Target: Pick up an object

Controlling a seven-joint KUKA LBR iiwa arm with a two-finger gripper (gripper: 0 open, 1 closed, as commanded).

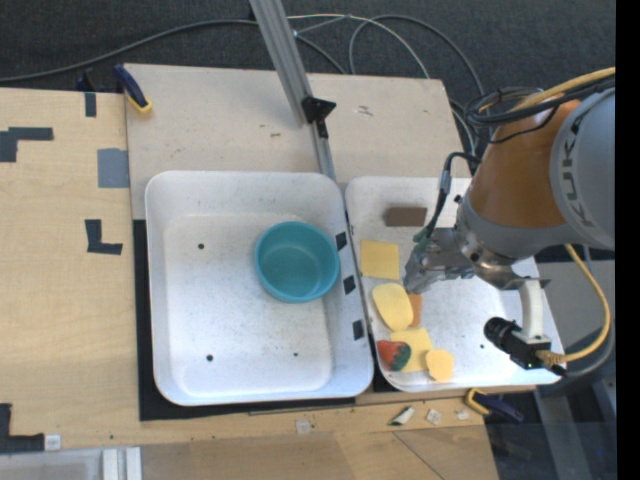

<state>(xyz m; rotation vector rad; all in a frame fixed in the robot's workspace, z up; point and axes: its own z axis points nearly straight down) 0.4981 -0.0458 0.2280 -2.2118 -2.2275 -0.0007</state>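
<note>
- Left bin [180, 268], centre-left of frame: teal bowl [296, 260], upright; likely rigid and light, best taken by the rim.
- Right bin [470, 368], centre-right: yellow square [379, 259], yellow oval piece [393, 307], red-green item [394, 353], small yellow pieces; likely light, smooth.
- Gripper [420, 273]: just above the oval; spread cannot be told.

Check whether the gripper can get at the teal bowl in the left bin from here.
Probably yes. The teal bowl sits alone in the left bin, open side up, nothing over it. The gripper hangs over the right bin, so it must cross the divider.
</note>
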